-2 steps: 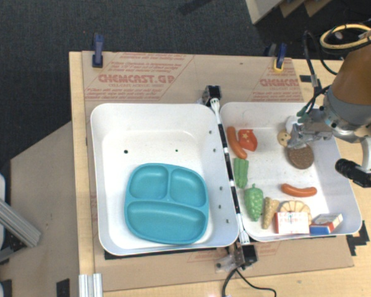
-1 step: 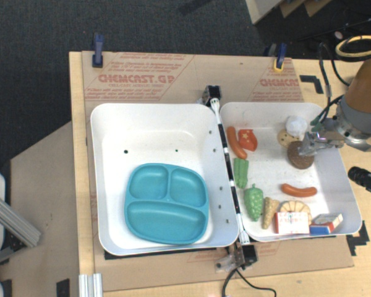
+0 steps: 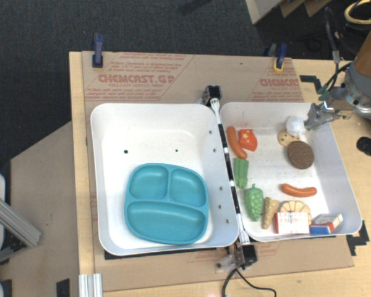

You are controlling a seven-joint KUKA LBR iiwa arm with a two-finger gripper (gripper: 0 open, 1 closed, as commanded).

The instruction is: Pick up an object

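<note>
Over the right bin's (image 3: 349, 193) far corner the tool (image 3: 313, 117) hung just beside a small white object (image 3: 294, 126); whether it was open or closed could not be told. Below lay a brown round cookie (image 3: 300, 154), a sausage (image 3: 298, 190), a red pepper (image 3: 248, 140) and green vegetables (image 3: 253, 202). A blue divided plate (image 3: 167, 203) sat in the left bin (image 3: 111, 122).
</note>
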